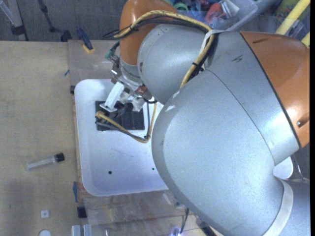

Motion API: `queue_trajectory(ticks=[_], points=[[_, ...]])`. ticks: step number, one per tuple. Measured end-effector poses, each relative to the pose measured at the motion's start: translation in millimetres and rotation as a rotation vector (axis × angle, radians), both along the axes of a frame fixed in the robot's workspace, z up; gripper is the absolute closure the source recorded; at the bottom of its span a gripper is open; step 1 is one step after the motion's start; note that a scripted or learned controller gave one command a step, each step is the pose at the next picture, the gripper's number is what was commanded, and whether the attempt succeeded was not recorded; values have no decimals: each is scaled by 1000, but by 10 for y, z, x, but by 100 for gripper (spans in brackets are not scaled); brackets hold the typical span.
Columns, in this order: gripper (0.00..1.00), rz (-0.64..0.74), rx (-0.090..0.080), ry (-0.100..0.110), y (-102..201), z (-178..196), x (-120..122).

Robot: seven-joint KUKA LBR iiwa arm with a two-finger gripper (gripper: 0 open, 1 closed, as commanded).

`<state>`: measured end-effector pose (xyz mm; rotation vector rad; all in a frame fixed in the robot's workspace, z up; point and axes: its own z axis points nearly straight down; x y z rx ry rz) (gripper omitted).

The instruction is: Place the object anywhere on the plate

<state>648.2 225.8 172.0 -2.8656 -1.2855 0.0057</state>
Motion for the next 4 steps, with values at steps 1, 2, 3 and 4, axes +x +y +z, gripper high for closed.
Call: queue_trajectory(ticks=[1, 2, 3, 4], points=[[100, -362, 2, -5, -39, -755, 10], [100, 61, 0, -1, -3, 57, 35], [100, -364, 1, -5, -19, 121, 112], [100, 408, 1, -8, -65, -810, -412]])
